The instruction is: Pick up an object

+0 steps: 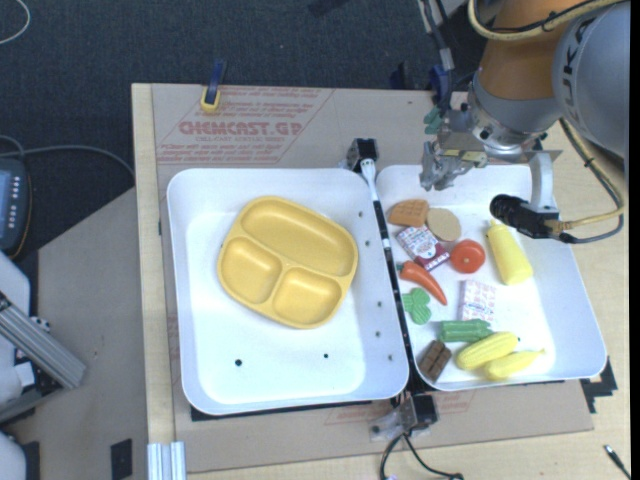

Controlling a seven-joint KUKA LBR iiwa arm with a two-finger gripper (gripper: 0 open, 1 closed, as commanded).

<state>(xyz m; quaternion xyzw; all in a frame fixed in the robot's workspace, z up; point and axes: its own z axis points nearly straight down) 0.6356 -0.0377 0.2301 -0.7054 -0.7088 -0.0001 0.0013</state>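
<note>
My gripper (438, 176) hangs over the far left corner of the right bin (575, 298), its fingers slightly apart and nothing between them. Just below it lie a brown bread-like piece (407, 212) and a tan round disc (444, 225). Further down are a red-and-white packet (420, 244), a red tomato (467, 257), a yellow block (509, 252), an orange-red pepper (424, 280), a green piece (417, 308), a pink-dotted packet (477, 298), a green cucumber (465, 330), yellow corn (486, 349), a banana (513, 364) and a brown bar (434, 360).
The left bin (200, 318) holds a yellow three-compartment tray (288, 261). A black part with a cable (518, 215) juts over the right bin's far side near the arm. A black-clipped divider (385, 258) runs between the bins.
</note>
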